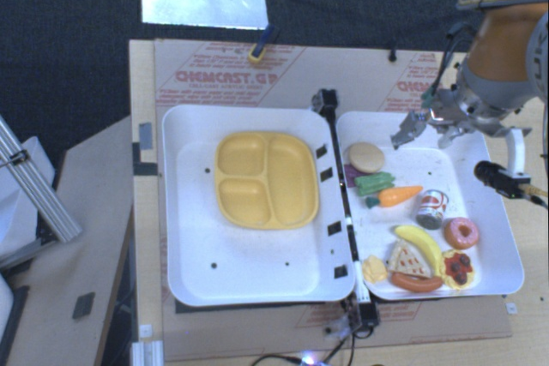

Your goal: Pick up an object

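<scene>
So the arm comes in from the right and hangs over the far right corner of the right bin; its gripper points left and down toward the bin's back edge, and nothing sits between the fingers; whether they're spread or pinched together, can't tell, the picture is too blurry there.

All the pickable stuff is in that right bin; closest to the gripper is a tan bun-like round, just below and left of it; right under that there's a green veggie piece with a purple bit poking out on its left, then a carrot lying sideways, touching the green piece; a small red and white can sits just right of the carrot tip; a pink donut is beside the can; a banana lies diagonally in front; a sandwich wedge, a hot dog, a yellow chunk and a red-topped piece are crowded in the near corner, all touching or nearly so.

Left bin holds a yellow divided tray; a black divider strip runs between the bins; a black cylinder part sticks out over the right rim.
</scene>
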`<state>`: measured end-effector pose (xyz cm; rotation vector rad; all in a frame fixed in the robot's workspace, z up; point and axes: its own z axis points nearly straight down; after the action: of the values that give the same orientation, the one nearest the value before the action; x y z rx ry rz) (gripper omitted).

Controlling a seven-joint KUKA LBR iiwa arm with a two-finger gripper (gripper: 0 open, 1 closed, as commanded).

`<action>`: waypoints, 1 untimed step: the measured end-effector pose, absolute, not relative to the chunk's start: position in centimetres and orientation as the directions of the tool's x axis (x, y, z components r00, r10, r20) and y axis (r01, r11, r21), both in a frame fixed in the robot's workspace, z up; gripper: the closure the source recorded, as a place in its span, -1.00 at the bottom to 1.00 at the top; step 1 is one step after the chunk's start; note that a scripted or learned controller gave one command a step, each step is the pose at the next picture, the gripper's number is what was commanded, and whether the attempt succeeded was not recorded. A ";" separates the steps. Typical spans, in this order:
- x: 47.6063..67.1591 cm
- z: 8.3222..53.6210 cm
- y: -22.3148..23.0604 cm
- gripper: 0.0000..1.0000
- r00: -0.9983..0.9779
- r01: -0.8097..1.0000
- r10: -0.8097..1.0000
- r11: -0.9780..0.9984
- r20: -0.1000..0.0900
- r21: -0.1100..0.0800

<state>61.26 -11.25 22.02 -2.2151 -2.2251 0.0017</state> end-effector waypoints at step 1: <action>61.3 17.4 -10.4 -1.00 -0.005 1.000 1.000 0.005 0.001 -0.002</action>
<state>61.34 -10.42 17.43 -2.2147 -2.2252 0.0018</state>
